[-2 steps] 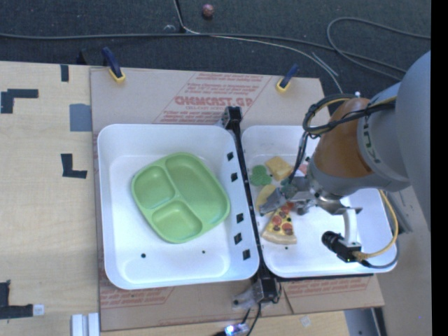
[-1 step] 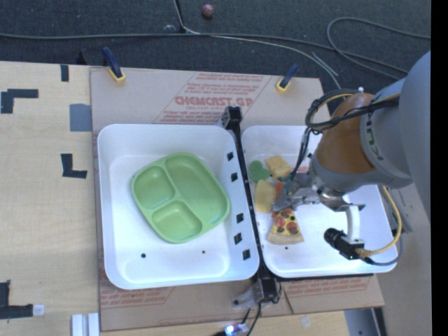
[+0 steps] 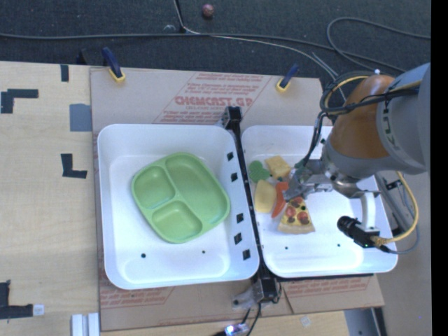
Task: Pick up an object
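Claw (image 3: 297, 185), lowered into the right bin (image 3: 336, 261), sits over a cluster of toy food; whether it is wide or narrow cannot be told. Touching it lie an orange carrot piece (image 3: 279, 198), a pizza slice (image 3: 297, 218) just below, and yellow pieces (image 3: 264, 197) beside. Left of the claw, the other bin (image 3: 115, 208) carries a green divided tray (image 3: 180, 196).

Wooden bench (image 3: 42, 222), cardboard sheet (image 3: 203, 100) clamped on it, two white bins (image 3: 115, 187) side by side

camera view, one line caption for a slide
KUKA arm's gripper low over toy food in the right bin; green divided plate in the left bin.
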`<act>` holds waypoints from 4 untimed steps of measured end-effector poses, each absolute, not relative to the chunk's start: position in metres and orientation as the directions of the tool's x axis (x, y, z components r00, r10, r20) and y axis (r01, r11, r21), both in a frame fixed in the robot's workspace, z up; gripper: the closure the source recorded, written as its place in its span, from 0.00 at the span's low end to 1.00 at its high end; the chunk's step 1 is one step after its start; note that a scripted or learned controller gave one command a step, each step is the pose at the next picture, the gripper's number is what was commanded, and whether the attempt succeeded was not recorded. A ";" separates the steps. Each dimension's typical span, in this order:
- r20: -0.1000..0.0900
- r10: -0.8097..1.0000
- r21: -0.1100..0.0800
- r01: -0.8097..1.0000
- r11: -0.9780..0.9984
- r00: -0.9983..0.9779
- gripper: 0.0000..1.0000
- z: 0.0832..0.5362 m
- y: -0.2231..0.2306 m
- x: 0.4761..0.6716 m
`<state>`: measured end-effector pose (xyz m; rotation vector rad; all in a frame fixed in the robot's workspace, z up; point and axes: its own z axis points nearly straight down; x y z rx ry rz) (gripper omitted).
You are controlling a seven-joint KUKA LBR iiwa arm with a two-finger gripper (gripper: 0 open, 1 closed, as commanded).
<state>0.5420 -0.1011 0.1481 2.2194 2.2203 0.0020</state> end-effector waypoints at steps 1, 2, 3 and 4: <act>0.000 1.000 0.003 1.000 0.001 -0.001 1.00 0.192 -0.100 0.537; -0.001 1.000 0.004 1.000 0.002 -0.002 1.00 0.242 -0.095 0.547; 0.002 1.000 -0.001 1.000 0.006 -0.006 1.00 0.242 -0.049 0.568; 0.001 1.000 -0.002 1.000 0.006 -0.006 1.00 0.230 -0.002 0.585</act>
